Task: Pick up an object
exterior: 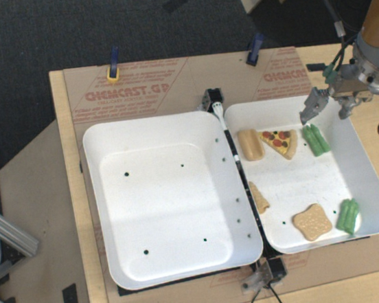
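light: bright, even overhead | shadows: soft | glare: white bins slightly washed | focus: mildly soft

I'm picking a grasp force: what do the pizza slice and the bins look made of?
The pizza slice looks like moulded toy plastic or rubber, going by its flat painted colours; which one is unclear. The bins look like thin formed white plastic, smooth with a slight sheen and rounded corners.
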`<state>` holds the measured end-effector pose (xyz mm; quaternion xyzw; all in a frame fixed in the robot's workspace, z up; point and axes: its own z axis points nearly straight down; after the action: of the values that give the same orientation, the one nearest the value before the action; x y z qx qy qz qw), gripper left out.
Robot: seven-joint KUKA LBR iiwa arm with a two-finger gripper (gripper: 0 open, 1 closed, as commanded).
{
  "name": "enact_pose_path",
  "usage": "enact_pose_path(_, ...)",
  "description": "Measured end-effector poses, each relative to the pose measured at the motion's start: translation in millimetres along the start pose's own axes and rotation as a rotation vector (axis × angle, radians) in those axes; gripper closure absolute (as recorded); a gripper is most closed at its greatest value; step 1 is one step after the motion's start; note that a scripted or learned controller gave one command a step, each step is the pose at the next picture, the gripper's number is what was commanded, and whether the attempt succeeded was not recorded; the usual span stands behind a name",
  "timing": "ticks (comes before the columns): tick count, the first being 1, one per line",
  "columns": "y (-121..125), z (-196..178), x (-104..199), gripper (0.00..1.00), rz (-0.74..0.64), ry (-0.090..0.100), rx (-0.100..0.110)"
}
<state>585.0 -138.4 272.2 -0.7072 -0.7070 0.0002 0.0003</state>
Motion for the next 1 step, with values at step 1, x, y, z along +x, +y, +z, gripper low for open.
enact_pose_path(1,-9.9,-34.5,-32.6,0.0,0.002,-0.003,-0.006)
